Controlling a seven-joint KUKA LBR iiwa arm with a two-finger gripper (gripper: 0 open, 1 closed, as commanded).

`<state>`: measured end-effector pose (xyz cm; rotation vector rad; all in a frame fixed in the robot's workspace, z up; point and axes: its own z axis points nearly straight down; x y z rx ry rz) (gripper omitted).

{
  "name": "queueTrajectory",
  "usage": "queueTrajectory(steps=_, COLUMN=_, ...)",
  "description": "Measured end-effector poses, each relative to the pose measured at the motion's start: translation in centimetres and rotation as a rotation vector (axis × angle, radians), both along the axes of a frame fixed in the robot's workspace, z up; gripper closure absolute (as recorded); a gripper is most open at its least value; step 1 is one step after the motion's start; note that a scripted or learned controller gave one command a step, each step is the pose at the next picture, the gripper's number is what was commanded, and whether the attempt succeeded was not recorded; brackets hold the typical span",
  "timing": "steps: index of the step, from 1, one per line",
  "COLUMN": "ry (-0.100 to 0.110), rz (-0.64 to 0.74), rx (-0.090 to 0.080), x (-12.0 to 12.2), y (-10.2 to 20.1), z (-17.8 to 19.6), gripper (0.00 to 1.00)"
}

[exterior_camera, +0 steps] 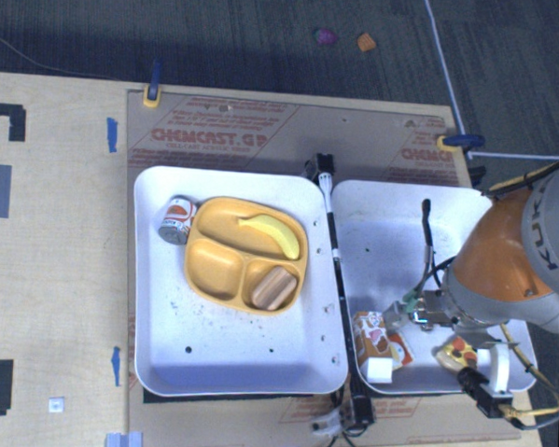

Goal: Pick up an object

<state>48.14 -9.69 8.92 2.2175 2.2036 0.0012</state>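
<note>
Brown board covers the bench under two white bins set side by side. Nearest, in the right bin point(392, 224), a small red-and-white packet point(378, 343) lies by the front-left corner, with a red and yellow object point(460, 353) further right. Just above them hangs the gripper point(417, 314) (whether clenched or released, I cannot tell). Farther left, the left bin point(161, 352) holds a yellow divided tray point(216, 266) carrying a banana point(272, 231) and a bread roll point(273, 288), with a can point(176, 219) at its far-left side.
</note>
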Motion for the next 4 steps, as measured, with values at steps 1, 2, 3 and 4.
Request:
queueTrajectory(steps=1, ry=0.002, rz=0.006, rx=0.008, x=0.0, y=-0.3, z=0.0, gripper=0.0)
queueTrajectory(steps=2, ry=-0.01, rz=0.002, rx=-0.007, x=0.3, y=-0.9, z=1.1, gripper=1.0)
queueTrajectory(steps=3, ry=-0.01, rz=0.002, rx=-0.006, x=0.2, y=-0.9, z=1.1, gripper=0.0)
queueTrajectory(steps=4, ry=0.001, rz=0.003, rx=0.003, x=0.0, y=-0.2, z=0.0, gripper=0.0)
